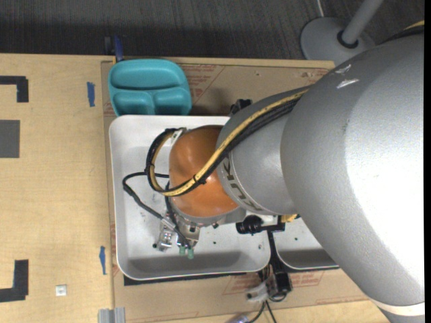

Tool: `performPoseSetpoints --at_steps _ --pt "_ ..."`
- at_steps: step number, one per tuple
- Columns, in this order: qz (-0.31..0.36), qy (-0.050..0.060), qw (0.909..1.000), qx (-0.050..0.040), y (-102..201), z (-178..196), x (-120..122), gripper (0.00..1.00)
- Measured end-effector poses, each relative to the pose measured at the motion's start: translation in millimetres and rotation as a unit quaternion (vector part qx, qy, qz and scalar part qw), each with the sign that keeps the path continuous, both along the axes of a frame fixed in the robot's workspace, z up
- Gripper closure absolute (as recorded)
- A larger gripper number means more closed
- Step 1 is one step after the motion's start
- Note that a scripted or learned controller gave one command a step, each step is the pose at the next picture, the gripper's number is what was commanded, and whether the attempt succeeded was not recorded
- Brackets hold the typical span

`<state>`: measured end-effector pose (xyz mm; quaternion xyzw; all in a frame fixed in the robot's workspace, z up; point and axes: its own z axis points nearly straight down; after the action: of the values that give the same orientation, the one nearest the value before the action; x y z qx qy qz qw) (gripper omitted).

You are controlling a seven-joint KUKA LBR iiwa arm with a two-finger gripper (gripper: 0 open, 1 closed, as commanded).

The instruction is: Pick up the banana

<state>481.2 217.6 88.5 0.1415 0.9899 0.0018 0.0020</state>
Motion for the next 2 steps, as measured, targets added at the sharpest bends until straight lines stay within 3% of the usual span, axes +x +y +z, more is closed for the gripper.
performPoseSetpoints --at_steps 2 --pt "-0.001 -0.003 1.0 0.0019 1.3 20.0 1.3 1.0"
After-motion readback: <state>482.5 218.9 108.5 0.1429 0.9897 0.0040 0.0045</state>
